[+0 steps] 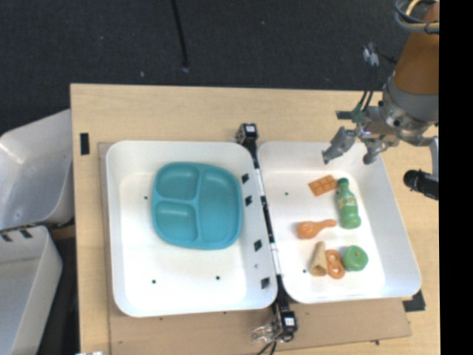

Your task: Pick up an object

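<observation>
My gripper (pixel 353 147) hangs over the far edge of the right bin (pixel 292 170), fingers spread open with nothing between them. Below it in that bin lie an orange waffle-like piece (pixel 321 186), a green bottle (pixel 346 205), an orange spoon-shaped toy (pixel 315 228), a tan cone (pixel 318 259), an orange ring (pixel 334 264) and a green round toy (pixel 355 258). The gripper is above and slightly right of the waffle piece, apart from it.
The left bin (pixel 133 272) holds a teal divided plate (pixel 197 204). A row of black clips (pixel 260 198) runs along the seam between the bins. The grey and orange arm (pixel 415 65) comes in from the upper right.
</observation>
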`<state>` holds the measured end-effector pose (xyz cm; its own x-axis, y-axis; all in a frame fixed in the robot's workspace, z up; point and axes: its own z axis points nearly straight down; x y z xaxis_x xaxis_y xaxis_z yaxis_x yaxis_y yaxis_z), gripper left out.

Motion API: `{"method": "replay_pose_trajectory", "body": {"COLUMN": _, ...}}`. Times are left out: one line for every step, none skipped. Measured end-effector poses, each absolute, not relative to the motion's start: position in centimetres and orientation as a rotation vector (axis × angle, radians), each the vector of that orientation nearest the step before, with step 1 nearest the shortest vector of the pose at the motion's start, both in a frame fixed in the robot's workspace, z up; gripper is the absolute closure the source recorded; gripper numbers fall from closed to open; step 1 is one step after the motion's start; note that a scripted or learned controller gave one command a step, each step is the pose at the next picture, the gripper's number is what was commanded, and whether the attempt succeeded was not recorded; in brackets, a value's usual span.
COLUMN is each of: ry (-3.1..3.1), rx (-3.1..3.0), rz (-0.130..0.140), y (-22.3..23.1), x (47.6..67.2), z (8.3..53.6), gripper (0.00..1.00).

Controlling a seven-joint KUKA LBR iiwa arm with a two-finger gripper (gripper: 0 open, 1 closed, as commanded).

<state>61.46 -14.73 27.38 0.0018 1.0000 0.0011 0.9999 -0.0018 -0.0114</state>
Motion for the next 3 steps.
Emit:
{"method": "replay_pose_trajectory", "body": {"ry": -2.223, "rx": -2.222, "rz": -0.002, "y": -14.7, "x": 61.7, "z": 28.2, "gripper": 0.0}}
{"method": "replay_pose_trajectory", "body": {"ry": -2.22, "rx": -2.223, "rz": 0.005, "y": -15.0, "x": 61.8, "z": 23.9, "gripper": 0.0}}
{"method": "replay_pose_trajectory", "body": {"ry": -2.218, "rx": -2.225, "rz": 0.005, "y": -15.2, "x": 61.6, "z": 19.7, "gripper": 0.0}}
